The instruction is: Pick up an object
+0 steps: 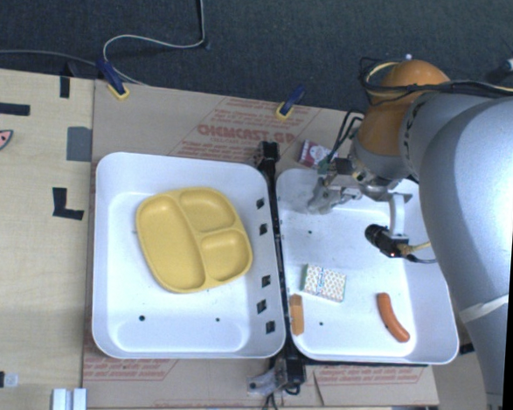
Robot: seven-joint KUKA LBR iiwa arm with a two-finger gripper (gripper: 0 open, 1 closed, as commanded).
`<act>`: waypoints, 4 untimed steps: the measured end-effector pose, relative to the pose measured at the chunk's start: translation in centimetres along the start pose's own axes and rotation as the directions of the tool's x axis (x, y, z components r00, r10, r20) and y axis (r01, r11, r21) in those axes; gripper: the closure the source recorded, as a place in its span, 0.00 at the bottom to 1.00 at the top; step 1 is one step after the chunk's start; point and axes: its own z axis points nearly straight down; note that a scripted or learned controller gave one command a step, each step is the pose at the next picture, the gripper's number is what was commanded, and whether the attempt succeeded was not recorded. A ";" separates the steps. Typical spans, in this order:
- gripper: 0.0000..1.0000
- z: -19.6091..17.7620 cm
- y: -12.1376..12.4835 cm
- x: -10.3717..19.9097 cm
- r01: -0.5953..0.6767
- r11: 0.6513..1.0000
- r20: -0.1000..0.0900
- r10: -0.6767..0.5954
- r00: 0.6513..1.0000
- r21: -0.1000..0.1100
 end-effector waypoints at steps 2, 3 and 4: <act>0.00 -0.9 0.0 0.0 0.001 1.000 0.002 -0.001 1.000 0.001; 0.00 1.9 -2.9 -1.8 -0.003 1.000 -0.005 0.003 1.000 -0.001; 0.00 1.8 -10.9 -1.0 -0.004 1.000 -0.005 0.004 1.000 -0.002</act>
